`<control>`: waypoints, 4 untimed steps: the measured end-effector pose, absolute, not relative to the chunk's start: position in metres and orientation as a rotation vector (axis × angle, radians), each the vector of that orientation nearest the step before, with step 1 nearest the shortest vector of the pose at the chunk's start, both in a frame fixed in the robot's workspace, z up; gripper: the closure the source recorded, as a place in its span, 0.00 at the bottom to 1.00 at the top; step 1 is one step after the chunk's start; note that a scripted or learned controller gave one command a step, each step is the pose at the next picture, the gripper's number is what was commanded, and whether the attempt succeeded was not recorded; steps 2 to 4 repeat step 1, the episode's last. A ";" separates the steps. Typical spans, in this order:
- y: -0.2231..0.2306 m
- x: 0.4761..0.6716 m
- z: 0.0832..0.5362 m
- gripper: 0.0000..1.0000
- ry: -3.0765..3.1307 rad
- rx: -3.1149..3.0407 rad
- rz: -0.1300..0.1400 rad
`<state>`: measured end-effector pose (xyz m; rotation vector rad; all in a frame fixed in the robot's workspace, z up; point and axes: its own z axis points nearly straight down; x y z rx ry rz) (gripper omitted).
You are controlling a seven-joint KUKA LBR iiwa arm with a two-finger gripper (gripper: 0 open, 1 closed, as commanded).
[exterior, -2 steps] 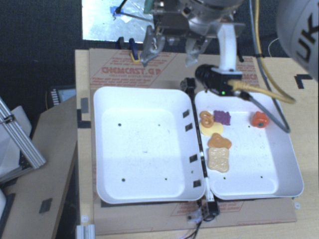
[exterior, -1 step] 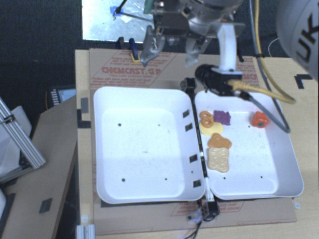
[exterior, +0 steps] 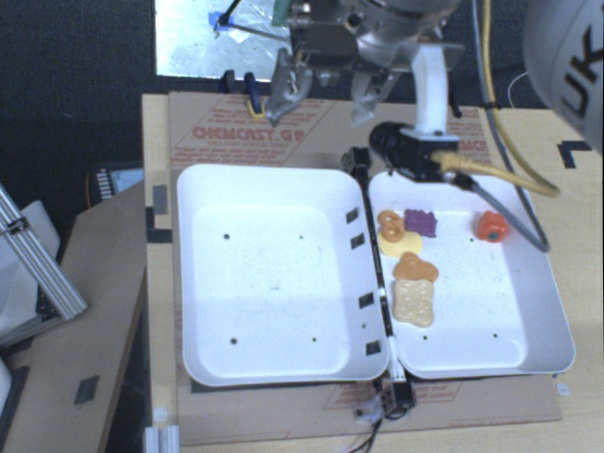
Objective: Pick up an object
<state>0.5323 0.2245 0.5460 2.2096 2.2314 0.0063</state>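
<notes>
Two fingers spread wide | pincer [exterior: 326, 97] holds nothing | above bins

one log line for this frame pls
gripper open, raised behind bins, holding nothing | right bin: orange toy, purple block, toast piece | pick not started

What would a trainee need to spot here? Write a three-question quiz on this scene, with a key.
1. True or false: the gripper hangs above the bench beyond the bins.
2. Which bin holds the objects: A left, B right?
3. Which item lies apart from the cluster?

Key: 1 true. 2 B, the right bin. 3 The orange-red piece; the purple block, pretzel and cracker sit together.
</notes>
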 end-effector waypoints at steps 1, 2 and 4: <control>0.224 0.532 0.546 0.00 2.231 2.210 0.006; 0.224 0.532 0.546 0.00 2.231 2.210 0.006; 0.224 0.532 0.546 0.00 2.231 2.210 0.006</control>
